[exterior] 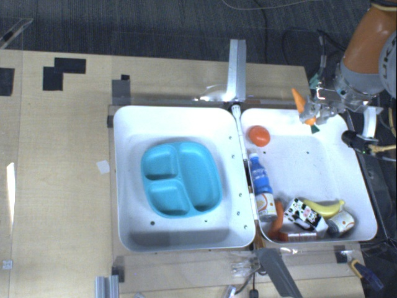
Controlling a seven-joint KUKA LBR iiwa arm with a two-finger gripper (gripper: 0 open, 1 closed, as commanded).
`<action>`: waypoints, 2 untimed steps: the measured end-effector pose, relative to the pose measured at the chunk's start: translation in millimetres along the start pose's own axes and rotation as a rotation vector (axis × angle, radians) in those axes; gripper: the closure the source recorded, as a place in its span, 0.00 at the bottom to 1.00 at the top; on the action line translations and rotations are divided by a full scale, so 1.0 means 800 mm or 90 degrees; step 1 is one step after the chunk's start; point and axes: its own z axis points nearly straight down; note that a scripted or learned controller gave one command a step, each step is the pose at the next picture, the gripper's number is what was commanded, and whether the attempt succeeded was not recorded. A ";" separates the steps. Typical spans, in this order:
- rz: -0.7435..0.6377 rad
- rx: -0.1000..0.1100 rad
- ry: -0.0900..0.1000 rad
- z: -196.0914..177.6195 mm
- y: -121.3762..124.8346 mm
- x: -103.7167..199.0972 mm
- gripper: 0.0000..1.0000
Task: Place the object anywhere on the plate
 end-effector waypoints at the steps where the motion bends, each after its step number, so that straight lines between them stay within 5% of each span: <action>1: -0.211 0.001 0.002 -0.001 -0.029 0.124 1.00; 2: -0.212 -0.003 0.002 -0.016 -0.027 0.126 1.00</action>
